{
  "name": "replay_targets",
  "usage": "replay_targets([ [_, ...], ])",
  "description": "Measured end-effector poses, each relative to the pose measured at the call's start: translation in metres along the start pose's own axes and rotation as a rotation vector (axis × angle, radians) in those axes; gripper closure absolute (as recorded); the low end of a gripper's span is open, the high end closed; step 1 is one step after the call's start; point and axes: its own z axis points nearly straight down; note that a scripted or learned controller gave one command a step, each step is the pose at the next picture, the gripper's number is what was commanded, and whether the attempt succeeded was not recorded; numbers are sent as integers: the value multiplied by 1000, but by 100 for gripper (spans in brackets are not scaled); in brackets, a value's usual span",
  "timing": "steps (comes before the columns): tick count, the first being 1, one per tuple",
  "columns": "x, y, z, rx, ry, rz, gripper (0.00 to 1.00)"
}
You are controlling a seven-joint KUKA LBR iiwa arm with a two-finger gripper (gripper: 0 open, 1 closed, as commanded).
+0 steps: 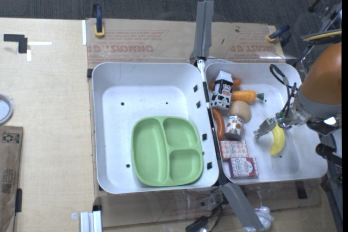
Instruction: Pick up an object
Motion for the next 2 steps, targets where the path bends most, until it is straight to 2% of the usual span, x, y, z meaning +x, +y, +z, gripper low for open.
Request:
replay_targets([
  [1, 0, 0, -6, 2, 2, 3, 100],
  [2, -13, 40, -24, -3, -2, -83, 100],
])
